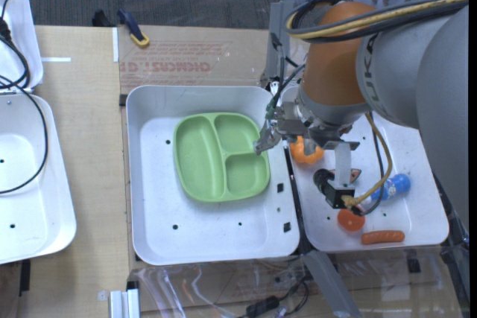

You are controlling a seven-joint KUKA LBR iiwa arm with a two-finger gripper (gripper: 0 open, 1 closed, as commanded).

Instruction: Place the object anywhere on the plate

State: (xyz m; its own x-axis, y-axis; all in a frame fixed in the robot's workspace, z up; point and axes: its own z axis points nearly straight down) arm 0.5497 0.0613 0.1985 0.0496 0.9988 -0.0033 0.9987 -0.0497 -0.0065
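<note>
Just right of the claw [277,132] sits my orange fruit [305,151], green plate [220,157] left; can't tell its opening.

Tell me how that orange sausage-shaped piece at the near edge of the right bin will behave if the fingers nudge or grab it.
The sausage-shaped piece looks rounded and long, so it will probably roll sideways when nudged. Its surface seems smooth, perhaps slippery across its width. It lies close to the right bin rim, likely leaving little room for fingers.

Robotics lab: bench w/ white bins [141,182], cabling [30,86], taped cardboard [179,63].
</note>
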